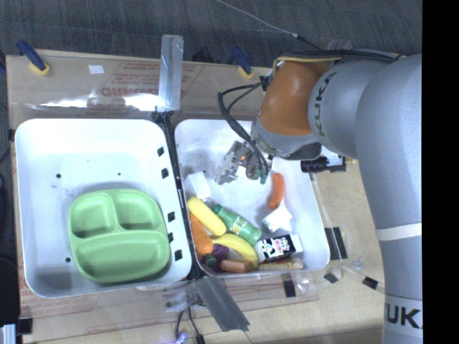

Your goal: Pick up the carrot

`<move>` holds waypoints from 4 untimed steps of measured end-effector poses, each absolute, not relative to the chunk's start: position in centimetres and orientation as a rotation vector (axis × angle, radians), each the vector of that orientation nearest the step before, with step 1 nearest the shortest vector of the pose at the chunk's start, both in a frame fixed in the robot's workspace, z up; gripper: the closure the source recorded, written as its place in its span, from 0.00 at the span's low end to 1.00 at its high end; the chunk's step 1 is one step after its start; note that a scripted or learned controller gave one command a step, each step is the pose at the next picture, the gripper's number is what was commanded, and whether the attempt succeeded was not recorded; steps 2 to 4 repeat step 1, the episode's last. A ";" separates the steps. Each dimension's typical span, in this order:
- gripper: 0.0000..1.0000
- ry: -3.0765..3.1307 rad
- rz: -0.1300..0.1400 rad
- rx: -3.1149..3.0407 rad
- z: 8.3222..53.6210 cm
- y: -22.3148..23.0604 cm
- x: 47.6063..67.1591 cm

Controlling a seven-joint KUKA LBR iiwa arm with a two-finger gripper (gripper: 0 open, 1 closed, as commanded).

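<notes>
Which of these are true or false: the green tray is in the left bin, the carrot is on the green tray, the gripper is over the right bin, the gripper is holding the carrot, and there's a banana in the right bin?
1. The green tray lies in the left bin. True.
2. The carrot lies on the green tray. False: it lies in the right bin, by the divider.
3. The gripper is above the right bin. True.
4. The gripper holds the carrot. False: the carrot lies apart from it.
5. A banana lies in the right bin. True.
</notes>
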State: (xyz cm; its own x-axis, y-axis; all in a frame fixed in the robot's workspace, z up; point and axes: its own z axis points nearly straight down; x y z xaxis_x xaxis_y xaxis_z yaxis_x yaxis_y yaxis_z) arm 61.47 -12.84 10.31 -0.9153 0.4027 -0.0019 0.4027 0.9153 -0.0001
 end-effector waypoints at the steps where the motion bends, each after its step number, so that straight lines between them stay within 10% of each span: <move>1: 1.00 2.929 0.001 1.116 22.6 -13.4 60.3; 4: 1.00 2.929 0.001 1.116 22.6 -13.4 60.3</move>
